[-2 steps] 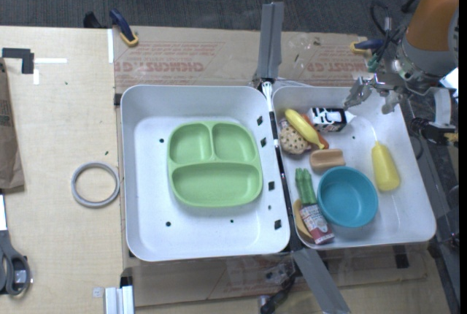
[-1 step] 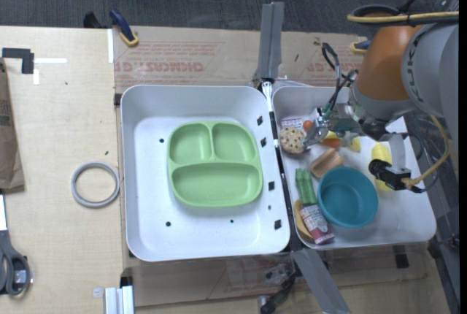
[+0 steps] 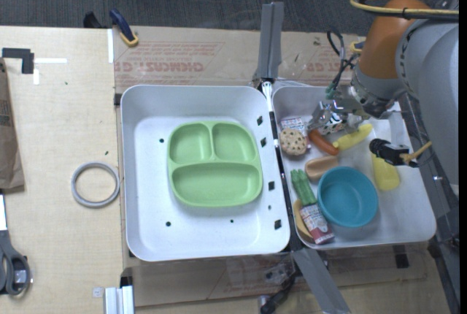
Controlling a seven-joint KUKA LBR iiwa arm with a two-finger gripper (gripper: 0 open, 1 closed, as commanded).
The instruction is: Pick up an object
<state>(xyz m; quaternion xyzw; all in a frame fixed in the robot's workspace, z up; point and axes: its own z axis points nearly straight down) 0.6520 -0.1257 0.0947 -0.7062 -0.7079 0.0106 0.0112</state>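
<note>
- Looking down at the bench, you see the arm (image 3: 408,50) reach in from the right, its orange band above the wrist, with the gripper (image 3: 330,115) low over the rear part of the right bin (image 3: 408,221)
- You cannot tell from this angle whether the gripper is parted or closed, and nothing is plainly seen held by it
- Just beside the gripper you find the orange carrot (image 3: 322,142), the cookie (image 3: 292,142) to its left, and a yellow banana-like piece (image 3: 352,137) to its right
- Nearer the front of that bin you have the blue bowl (image 3: 348,196), with a green vegetable (image 3: 303,187) and a red packet (image 3: 315,223) along its left side
- A yellow item (image 3: 385,174) with a black tip lies right of the bowl
- Your left bin (image 3: 139,181) carries the green divided plate (image 3: 214,163), lying flat near its middle
- Out on the bench, well apart from both bins, you see a pale ring (image 3: 95,183)
</note>
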